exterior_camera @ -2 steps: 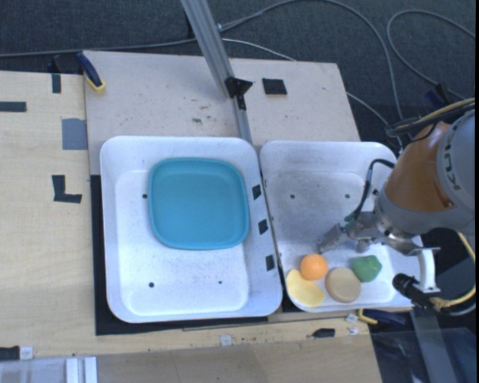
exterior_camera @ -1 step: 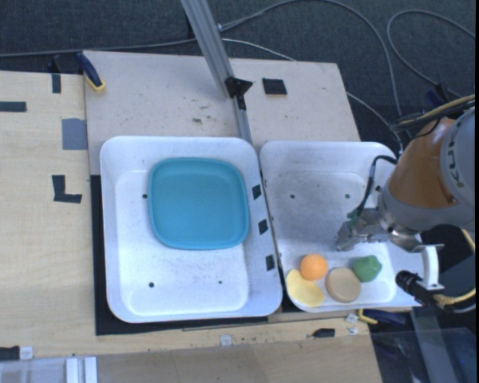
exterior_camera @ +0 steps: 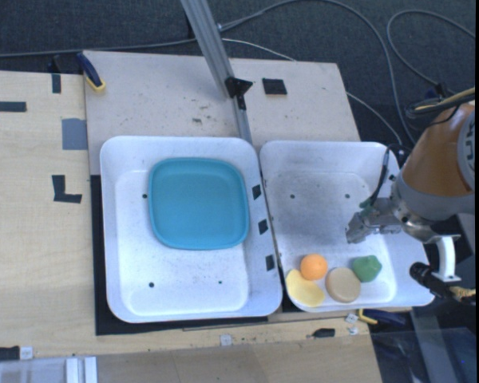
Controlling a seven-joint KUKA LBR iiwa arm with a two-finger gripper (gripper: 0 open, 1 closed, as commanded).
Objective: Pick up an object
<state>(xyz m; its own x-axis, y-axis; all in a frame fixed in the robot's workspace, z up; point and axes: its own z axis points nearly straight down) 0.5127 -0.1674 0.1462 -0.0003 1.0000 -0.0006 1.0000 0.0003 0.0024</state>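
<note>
Camera view from above the table: the pincer hangs low over the right bin, whether spread or pressed together cannot be told. Along that bin's near edge lie an orange ball, a yellow piece, a tan disc and a green object. A blue plate occupies the left bin.

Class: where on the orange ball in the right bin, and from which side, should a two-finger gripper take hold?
Probably from above, across the widest part of the orange ball: it is round, the yellow piece and tan disc crowd its near side, and its top is clear.
</note>
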